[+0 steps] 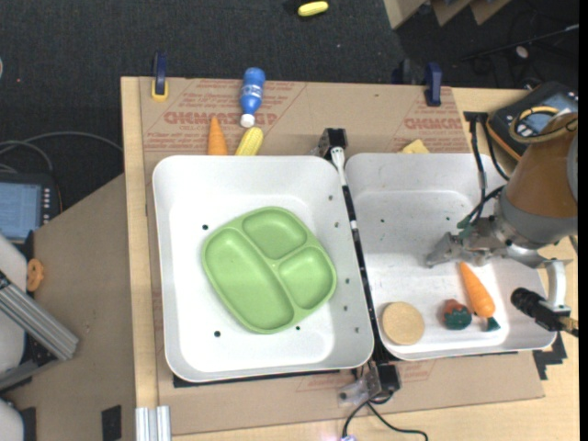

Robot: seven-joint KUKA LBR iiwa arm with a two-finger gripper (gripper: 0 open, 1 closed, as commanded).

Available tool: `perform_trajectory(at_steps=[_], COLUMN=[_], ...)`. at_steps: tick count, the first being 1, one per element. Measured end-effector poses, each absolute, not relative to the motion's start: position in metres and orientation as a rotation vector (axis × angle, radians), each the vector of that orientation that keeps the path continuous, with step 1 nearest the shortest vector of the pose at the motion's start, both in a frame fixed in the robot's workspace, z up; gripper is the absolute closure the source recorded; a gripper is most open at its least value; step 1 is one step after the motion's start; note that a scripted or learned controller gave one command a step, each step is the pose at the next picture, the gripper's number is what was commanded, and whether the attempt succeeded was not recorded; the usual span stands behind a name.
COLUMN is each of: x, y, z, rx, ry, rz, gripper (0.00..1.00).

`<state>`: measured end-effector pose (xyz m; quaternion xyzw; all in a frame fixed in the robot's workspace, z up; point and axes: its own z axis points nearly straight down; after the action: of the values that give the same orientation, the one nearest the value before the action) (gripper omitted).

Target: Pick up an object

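In the right bin point(404, 186) lie three objects near the front edge: an orange carrot point(477, 289) with a green tip, a small red and green toy point(457, 315), and a round tan disc point(402, 322). My gripper point(455, 251) hangs low over the right bin's middle, just behind and left of the carrot's upper end. The grey arm with its orange band point(544, 186) comes in from the right. I see nothing held in the gripper.
The left bin point(184, 200) holds a green divided plate point(268, 269). Behind the bins, on the bench, lie a blue and white bottle point(251, 95), a small orange piece point(216, 138) and a yellow piece point(249, 141). Black clips point(333, 141) sit between the bins.
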<state>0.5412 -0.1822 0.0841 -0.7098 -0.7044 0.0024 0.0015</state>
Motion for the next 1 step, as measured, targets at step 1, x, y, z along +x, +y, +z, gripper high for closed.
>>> perform_trajectory(at_steps=[1], x=[0.4779], y=[-0.2223], z=[0.0853], rx=[-2.214], ry=[-2.215], rz=[-0.009], gripper=[0.0])
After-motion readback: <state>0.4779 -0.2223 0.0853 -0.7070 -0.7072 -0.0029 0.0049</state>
